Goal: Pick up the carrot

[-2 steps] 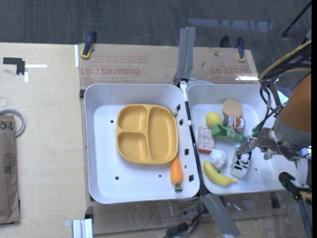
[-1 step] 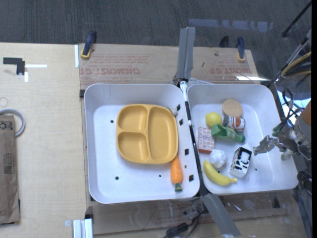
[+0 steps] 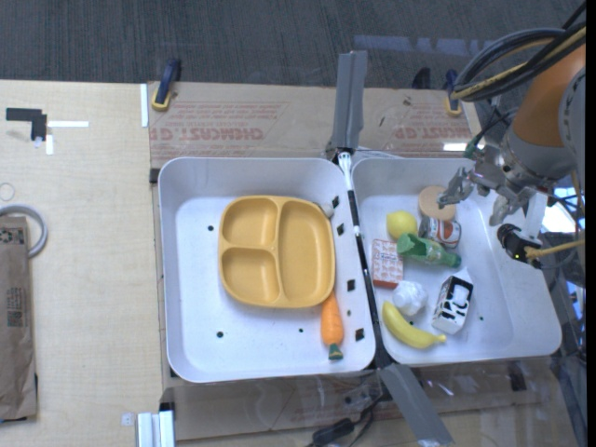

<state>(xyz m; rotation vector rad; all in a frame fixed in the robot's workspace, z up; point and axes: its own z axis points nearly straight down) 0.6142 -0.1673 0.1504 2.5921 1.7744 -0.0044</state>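
The carrot [image 3: 331,323], orange with a green stub at its near end, lies in the left bin [image 3: 186,277] by the right wall, just below the yellow plate. My gripper [image 3: 477,203] hangs over the far part of the right bin [image 3: 521,324], well away from the carrot and next to a round can [image 3: 438,215]. Its fingers look spread, with nothing between them.
A yellow divided plate [image 3: 277,250] sits mid left bin. The right bin holds a lemon [image 3: 400,223], a green bottle [image 3: 428,250], a red and white packet [image 3: 386,261], a white lump [image 3: 408,296], a banana [image 3: 412,329] and a black and white carton [image 3: 453,304].
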